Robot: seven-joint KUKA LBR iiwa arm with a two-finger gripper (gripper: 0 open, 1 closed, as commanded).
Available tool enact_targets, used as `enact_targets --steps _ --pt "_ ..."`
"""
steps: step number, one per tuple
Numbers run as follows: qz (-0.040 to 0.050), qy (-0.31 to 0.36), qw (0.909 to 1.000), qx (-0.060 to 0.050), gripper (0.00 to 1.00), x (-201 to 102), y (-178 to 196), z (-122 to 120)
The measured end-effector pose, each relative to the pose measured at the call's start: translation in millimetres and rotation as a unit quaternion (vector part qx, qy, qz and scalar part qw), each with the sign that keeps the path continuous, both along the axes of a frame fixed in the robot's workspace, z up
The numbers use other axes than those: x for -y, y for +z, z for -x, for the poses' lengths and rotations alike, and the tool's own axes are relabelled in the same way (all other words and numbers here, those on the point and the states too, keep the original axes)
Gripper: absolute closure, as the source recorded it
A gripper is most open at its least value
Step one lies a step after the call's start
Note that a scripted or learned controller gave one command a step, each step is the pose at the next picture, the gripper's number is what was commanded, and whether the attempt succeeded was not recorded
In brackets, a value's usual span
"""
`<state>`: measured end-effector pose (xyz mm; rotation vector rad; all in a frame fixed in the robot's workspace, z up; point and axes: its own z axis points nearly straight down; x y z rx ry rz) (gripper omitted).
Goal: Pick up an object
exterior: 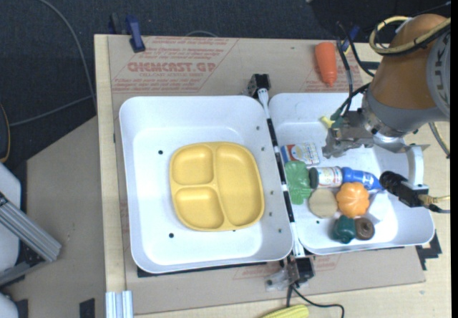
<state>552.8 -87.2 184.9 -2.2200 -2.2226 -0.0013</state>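
My gripper (342, 143) hangs over the back half of the right bin (411, 232), just above a white printed packet (306, 154). In front of it lie a small bottle with a blue cap (343, 177), a green object (297, 179) by the bin's left wall, an orange pumpkin-shaped fruit (353, 198) and a tan disc (323, 203). A teal object (343, 229) and a small brown roll (366, 228) sit near the front wall. Nothing is visibly held.
The left bin (143, 130) holds a yellow divided plate (215, 186). An orange carrot-like object (325, 62) lies on the cardboard bench behind the right bin. A blue clamp (134, 34) grips the bench's back left edge.
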Motion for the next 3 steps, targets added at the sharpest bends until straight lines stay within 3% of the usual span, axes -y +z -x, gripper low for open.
enact_targets --steps 1,2,3 --pt "0.0001 0.000 1.0000 0.000 0.00 0 0 0" --pt "0.0001 0.000 1.0000 0.003 0.00 9 -96 -26" --pt "0.0013 -0.001 1.0000 0.007 0.00 9 -95 -15"
